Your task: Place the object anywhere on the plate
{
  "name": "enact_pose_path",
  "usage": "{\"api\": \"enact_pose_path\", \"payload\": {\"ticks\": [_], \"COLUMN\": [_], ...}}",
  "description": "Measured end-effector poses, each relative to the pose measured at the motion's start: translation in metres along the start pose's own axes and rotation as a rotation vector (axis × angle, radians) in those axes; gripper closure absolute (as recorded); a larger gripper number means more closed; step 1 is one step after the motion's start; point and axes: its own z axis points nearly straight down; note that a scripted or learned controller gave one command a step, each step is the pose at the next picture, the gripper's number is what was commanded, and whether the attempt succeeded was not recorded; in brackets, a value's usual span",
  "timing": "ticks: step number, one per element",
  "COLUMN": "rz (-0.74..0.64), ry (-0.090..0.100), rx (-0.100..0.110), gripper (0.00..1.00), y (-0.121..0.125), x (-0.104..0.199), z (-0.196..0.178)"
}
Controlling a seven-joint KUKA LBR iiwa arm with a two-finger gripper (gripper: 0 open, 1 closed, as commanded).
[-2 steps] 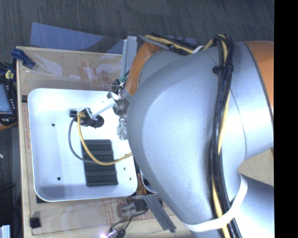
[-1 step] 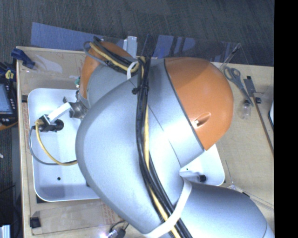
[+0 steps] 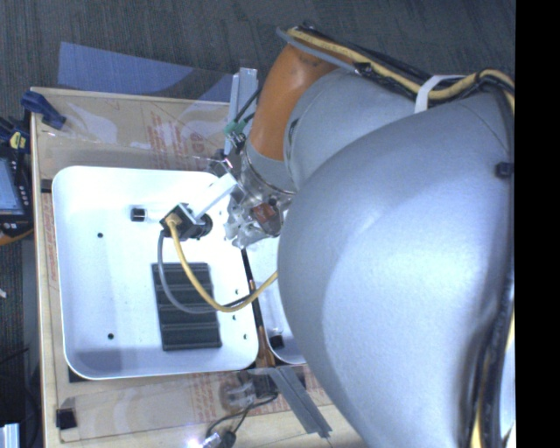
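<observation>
Black ribbed block (image 3: pixel 186 306) and small black piece (image 3: pixel 137 213) in left white bin (image 3: pixel 79 262)

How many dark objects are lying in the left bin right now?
2. A small black block sits in the bin's upper left; a ribbed dark slab lies near its lower edge. The arm may hide others.

**A robot lab bench**

You are looking at a robot lab, not a home or a shop. A big grey arm (image 3: pixel 394 262) is reaching over a wooden bench (image 3: pixel 131 398), its gripper (image 3: pixel 248 219) hanging above a white bin (image 3: pixel 87 289). A blue clamp (image 3: pixel 39 107) is sitting at the bench's corner, a metal rail (image 3: pixel 302 404) is lying along the bottom edge, a screen unit (image 3: pixel 10 192) is sitting at the left, and grey carpet (image 3: pixel 131 26) is showing beyond.
</observation>
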Motion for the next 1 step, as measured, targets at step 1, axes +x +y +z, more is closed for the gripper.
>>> {"api": "enact_pose_path", "payload": {"ticks": [1], "rz": [0.213], "ry": [-0.001], "rx": [-0.005], "gripper": [1.00], "y": [0.0069], "x": [0.0527], "z": [0.0793]}}
